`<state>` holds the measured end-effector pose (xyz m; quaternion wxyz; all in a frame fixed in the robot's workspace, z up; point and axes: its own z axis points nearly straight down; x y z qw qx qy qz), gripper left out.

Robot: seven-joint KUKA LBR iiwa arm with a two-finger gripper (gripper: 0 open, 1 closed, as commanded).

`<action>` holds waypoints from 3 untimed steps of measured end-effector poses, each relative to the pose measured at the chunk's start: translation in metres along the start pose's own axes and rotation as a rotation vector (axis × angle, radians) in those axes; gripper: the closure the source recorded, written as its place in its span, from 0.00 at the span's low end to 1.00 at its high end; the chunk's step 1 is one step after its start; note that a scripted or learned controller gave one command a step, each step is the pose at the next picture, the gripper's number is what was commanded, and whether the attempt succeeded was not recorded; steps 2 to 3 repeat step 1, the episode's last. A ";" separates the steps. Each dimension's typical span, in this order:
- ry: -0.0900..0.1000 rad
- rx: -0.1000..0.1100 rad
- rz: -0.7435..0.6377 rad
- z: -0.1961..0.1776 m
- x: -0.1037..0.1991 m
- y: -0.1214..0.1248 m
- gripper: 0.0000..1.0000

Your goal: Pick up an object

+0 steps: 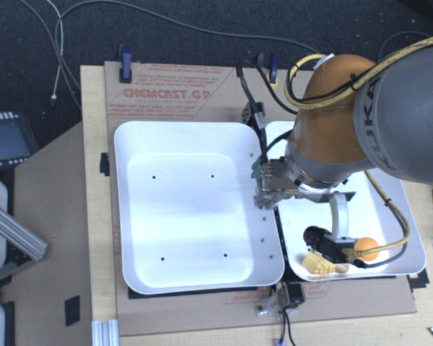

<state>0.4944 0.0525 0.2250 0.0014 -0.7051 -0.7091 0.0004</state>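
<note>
The grey two-finger gripper is seen above the shared edge of the two shallow white plastic bins, its opening not discernible, while a small orange ball and a pale yellow ridged piece are found near the right-hand bin's front rim.

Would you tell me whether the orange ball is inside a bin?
Inside: the orange ball rests on the floor of the bin under the arm, near a cream object.
</note>
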 end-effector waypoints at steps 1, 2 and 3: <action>-0.003 -0.008 0.010 -0.057 -0.067 0.057 1.00; -0.003 -0.008 0.010 -0.057 -0.067 0.057 1.00; -0.003 -0.008 0.010 -0.057 -0.067 0.057 1.00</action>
